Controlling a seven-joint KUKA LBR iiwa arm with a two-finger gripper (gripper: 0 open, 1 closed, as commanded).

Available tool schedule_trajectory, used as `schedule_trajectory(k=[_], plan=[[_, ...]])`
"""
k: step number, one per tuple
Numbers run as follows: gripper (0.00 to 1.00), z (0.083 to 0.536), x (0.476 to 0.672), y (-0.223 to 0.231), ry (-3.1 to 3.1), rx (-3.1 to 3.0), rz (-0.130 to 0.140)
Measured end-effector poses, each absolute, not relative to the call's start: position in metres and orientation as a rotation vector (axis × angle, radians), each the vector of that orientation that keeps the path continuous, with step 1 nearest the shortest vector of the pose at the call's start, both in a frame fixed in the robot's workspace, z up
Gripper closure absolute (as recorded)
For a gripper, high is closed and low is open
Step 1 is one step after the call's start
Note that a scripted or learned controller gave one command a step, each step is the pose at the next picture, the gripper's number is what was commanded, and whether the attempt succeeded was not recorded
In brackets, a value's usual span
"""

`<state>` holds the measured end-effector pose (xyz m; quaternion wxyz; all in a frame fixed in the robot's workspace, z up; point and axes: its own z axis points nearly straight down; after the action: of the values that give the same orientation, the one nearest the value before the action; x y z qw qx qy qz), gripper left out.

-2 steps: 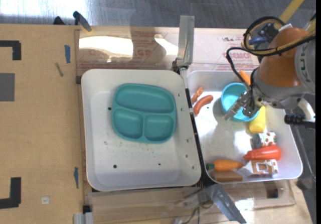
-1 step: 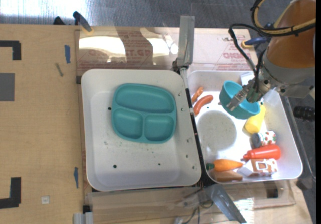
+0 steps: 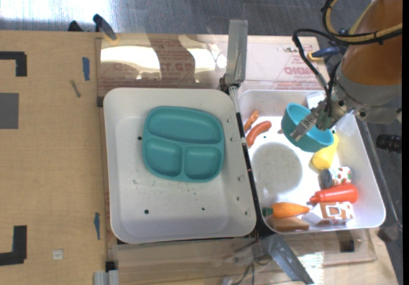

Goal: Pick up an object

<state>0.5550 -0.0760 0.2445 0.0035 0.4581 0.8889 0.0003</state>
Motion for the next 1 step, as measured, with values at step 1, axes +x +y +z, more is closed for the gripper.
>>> schedule_trajectory(k=[1], plan=[[1.0, 0.1823, 0.4786, -0.0993, 2.713, 1.592, -0.003]])
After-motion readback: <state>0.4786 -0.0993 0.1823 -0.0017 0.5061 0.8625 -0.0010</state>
